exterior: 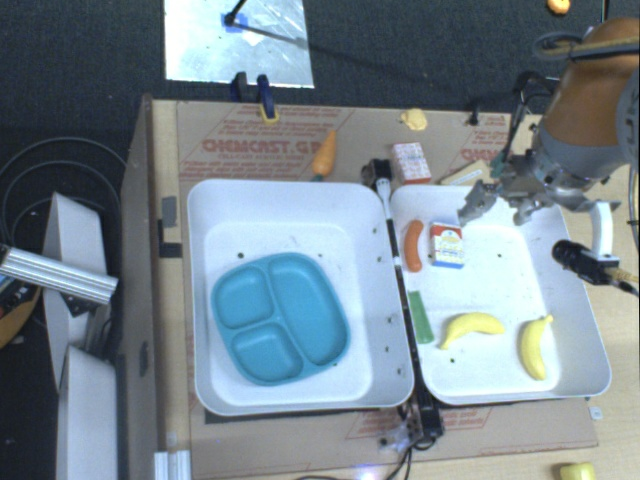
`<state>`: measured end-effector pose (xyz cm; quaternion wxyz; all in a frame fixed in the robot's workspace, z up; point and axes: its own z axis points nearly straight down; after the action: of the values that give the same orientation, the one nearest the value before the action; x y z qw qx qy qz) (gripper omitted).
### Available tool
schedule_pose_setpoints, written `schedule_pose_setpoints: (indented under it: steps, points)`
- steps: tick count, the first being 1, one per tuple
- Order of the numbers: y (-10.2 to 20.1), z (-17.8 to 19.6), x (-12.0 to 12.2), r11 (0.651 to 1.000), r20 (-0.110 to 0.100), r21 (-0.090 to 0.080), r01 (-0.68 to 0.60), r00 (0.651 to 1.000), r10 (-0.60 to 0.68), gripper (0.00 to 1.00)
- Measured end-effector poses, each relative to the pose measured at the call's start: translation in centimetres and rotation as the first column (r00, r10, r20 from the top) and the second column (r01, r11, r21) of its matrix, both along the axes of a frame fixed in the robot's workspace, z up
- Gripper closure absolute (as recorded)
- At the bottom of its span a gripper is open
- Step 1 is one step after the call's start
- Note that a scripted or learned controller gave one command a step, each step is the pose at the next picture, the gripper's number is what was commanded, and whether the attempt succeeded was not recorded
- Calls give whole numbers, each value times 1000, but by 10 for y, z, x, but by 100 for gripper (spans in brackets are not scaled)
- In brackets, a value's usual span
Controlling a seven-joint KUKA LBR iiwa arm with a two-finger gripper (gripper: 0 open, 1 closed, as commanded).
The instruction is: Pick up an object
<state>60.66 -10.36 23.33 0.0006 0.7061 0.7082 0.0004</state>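
Observation:
The right white bin [580, 368] holds an orange sausage [412, 245], a small white carton with red and blue print [447, 245], a green stick [419, 318] and two yellow bananas [472, 326] [535, 346]. My gripper [500, 208] hangs over the bin's far edge, just right of and beyond the carton. Its fingers [476, 205] stand open and spread, with nothing between them. The grey and orange arm comes in from the upper right.
The left white bin [215, 218] carries a blue divided plate [280, 316]. On the cardboard behind the bins lie a carrot [324, 153], a small pink box [410, 161] and a yellow lump [414, 119]. A foil sheet [237, 28] lies farther back.

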Motion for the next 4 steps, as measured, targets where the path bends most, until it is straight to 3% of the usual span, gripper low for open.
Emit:
schedule_pose_setpoints:
  steps: [1,2,3,4]
  points:
    - [-52,-129,-57,1000,-11,1,8,1000,-8,0]
    - [64,-44,-31,1000,9,3,-11,1000,11,0]
    - [-41,-153,-120,1000,-7,2,14,1000,-14,0]
    - [-34,-138,-114,1000,3,2,2,1000,-2,100]
